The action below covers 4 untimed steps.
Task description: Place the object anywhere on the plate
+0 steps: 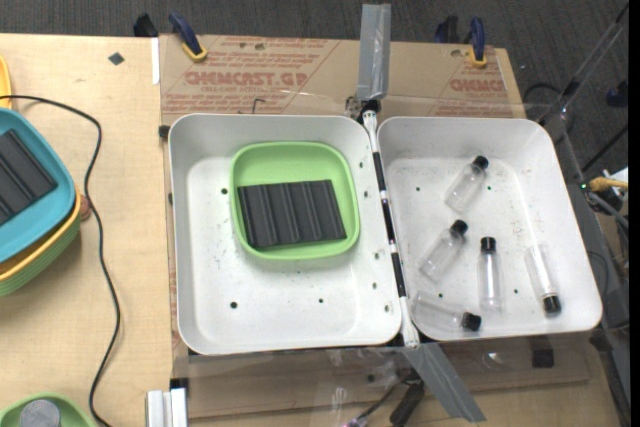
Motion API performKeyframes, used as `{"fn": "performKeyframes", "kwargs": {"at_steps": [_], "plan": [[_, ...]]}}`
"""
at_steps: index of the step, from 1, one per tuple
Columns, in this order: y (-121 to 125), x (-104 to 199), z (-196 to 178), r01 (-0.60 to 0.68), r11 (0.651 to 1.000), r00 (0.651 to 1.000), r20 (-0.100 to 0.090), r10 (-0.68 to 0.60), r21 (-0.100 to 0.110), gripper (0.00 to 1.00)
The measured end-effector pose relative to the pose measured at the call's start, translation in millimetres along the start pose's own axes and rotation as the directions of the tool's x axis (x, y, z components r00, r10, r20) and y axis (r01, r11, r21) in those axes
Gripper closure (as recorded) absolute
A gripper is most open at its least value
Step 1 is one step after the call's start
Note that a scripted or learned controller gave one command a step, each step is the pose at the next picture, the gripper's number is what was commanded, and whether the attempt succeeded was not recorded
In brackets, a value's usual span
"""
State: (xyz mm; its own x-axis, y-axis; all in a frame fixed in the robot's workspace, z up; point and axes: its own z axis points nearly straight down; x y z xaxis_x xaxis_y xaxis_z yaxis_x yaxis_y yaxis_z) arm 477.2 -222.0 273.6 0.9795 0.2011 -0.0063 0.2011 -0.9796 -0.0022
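The bottles (466, 182) are all lying in the right bin (520, 137); your green plate (294, 162) is waiting. No hand to judge.

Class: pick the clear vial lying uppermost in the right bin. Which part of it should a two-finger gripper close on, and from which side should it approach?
Grip the vial at mid-body, below its black cap, coming straight down from above. It lies flat and slanted on the right bin floor, apart from the other vials, so the fingers should probably straddle its narrow width, set across its long axis.
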Motion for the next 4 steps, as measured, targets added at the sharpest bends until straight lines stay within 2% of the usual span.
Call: {"fn": "performKeyframes", "kwargs": {"at_steps": [1, 4], "plan": [[0.0, -0.1, 23.2, -0.002, 1.0, 1.0, 0.0, 0.002, 0.001, 0.0], [-0.3, -0.1, 38.1, -0.004, 1.0, 1.0, 0.0, 0.004, 0.001, 0.0]]}}
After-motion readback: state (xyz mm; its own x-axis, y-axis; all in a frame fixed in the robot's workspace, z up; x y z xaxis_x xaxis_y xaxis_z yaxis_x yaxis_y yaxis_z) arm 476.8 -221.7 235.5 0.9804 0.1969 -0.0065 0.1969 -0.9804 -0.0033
